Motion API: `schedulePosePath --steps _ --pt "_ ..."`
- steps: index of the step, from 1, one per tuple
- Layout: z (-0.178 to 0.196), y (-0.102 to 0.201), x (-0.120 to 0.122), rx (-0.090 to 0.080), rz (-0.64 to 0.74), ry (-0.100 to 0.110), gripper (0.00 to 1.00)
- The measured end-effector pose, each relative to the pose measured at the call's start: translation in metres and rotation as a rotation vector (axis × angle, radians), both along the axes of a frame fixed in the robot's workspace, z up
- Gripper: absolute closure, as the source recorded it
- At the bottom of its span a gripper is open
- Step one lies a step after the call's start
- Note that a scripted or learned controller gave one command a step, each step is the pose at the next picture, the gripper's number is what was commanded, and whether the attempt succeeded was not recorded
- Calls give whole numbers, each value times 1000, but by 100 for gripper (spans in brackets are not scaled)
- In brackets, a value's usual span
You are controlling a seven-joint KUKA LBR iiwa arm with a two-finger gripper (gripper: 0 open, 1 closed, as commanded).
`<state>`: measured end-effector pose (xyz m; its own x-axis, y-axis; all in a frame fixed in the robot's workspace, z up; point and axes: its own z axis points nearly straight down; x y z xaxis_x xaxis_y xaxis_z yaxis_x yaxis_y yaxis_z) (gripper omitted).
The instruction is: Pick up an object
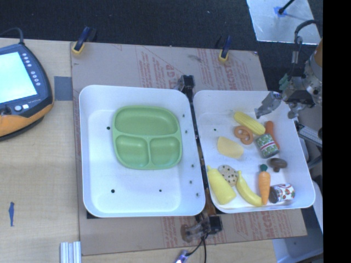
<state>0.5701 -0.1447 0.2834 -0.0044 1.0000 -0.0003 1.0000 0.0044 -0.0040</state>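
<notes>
While the gripper (278, 104) hovers with its fingers apart and nothing between them, the corn cob (249, 123) lies just below-left of it, touching a pretzel (243, 134); the carrot (269, 128) beside could get nudged or pinched too.

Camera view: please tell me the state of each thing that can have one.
Two-finger gripper: open, holding nothing, above the right bin's far edge.
Green three-compartment plastic tray: flat in the left white bin, compartments bare.
Small green-labelled can: tilted.
Red-and-white can: on its side.
Handheld screen pendant: lit.
</notes>
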Motion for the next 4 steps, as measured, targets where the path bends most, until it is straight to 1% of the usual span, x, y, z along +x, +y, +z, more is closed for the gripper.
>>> schedulePosePath --steps 1,2,3,4 --pt "-191 -12 -68 0 2 -3 0" --pt "-192 51 3 0 3 0 0" --pt "-191 26 48 1 0 -1 0" --pt "-192 41 20 0 0 1 0"
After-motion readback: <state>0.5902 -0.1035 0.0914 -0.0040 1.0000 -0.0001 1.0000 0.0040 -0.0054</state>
